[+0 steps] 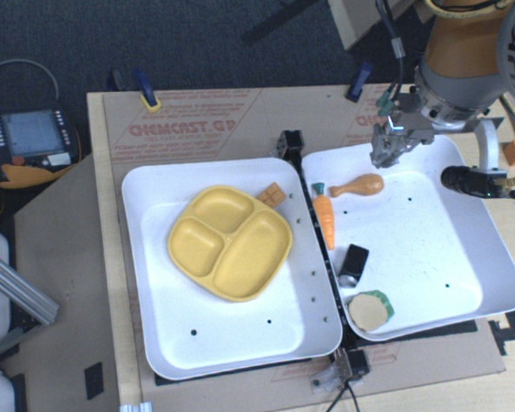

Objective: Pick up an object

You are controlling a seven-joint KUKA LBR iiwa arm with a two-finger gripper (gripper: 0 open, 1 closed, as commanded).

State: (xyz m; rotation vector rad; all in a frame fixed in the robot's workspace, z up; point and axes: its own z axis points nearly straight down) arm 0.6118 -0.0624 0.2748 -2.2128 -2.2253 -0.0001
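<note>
- The end effector [385,155] is hovering over the far edge of the right bin [469,257], just above and beside the wooden pestle-shaped piece [359,186]. Nothing is showing between its fingers; whether they are spread or pressed together cannot be told from this slant.
- Candidate objects are lying in the right bin: the wooden piece near the far wall, the carrot [325,219] lying along the left wall, the black block [353,263] nearer the middle, and the round green-rimmed disc [369,310] at the near corner.
- In the left bin [160,320], the yellow divided plate [231,242] is resting with a small brown block [272,195] at its far rim.
- Risk, wooden piece: it is rounded and tapering, so an off-centre closure is likely to be rolling it away or squeezing it out.
- Risk, carrot: it is lying against the bin wall, so a descending finger is likely to be striking the rim rather than straddling it.
- Risk, placement: the end effector is standing close to the far wall, so a straight descent is probably landing on bare bin floor.
</note>
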